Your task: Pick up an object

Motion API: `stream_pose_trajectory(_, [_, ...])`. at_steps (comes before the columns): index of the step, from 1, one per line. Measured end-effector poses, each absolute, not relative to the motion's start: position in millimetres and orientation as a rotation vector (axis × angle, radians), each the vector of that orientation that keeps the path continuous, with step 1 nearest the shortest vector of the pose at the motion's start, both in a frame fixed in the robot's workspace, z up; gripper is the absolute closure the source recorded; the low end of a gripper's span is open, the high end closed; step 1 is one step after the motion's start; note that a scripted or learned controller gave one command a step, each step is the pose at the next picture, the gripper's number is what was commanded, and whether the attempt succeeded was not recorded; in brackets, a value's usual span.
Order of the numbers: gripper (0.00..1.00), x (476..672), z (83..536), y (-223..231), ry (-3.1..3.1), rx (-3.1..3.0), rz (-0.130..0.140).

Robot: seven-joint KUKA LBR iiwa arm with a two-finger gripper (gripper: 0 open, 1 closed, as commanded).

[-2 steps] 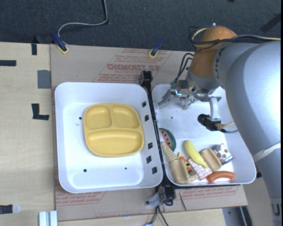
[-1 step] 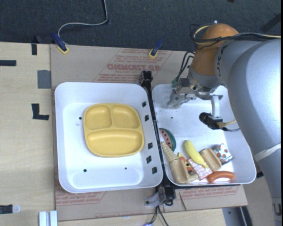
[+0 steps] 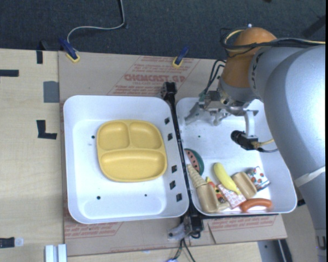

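My gripper hangs over the far left corner of the right bin, its two grey fingers spread and nothing between them. The toy food lies well in front of it, piled along the bin's near edge: a watermelon slice, a yellow banana, a tan cone-shaped piece, a brown cylinder, a small patterned box and a red sausage. The bin floor under the gripper is bare white.
The left bin holds a yellow divided plate. A black clamp rail runs between the bins. The grey arm covers the right side, and a black cable connector hangs beside the gripper.
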State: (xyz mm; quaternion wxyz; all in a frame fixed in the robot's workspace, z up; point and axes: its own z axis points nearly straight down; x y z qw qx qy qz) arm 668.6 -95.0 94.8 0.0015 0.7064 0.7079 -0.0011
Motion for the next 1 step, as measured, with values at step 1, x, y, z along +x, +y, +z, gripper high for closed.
stream_pose_trajectory(1, [0.00, 668.4, 85.2, -96.3, 2.222, 2.219, -0.002])
